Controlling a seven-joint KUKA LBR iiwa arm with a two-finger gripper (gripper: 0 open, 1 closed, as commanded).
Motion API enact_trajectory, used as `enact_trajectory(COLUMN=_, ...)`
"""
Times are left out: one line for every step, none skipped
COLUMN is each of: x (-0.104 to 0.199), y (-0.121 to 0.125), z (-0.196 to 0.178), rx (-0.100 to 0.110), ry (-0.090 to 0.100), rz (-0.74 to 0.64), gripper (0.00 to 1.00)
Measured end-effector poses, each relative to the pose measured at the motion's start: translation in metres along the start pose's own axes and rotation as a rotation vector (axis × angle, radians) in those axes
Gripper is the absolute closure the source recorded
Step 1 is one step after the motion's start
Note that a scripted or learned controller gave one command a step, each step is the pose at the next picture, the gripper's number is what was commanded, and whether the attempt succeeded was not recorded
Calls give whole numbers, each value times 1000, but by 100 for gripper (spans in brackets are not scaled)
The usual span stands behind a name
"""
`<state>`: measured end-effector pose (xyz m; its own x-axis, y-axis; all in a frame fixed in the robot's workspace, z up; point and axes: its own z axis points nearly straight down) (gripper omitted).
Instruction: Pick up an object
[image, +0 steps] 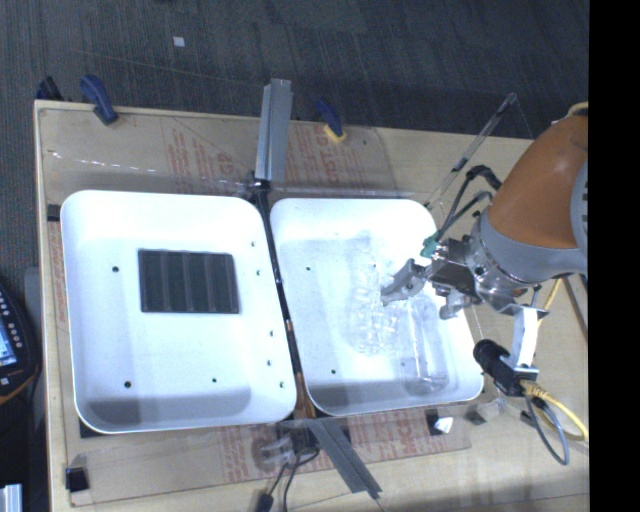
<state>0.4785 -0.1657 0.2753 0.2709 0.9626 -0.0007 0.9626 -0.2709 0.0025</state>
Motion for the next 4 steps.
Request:
enact_trajectory(x=-38, y=9, z=-13, rx=4, ry=0, rz=-2, gripper=0)
enact_trajectory(x=-36, y=9, z=-52, rx=2, ry=0, rz=-142, gripper=0)
enact_trajectory(x=-39, y=10, z=-39, rx=6, ry=1, rz=-185, gripper=0)
enact_trajectory(x=-39, y=10, z=-54, rx=2, ry=1, rz=-167, gripper=0)
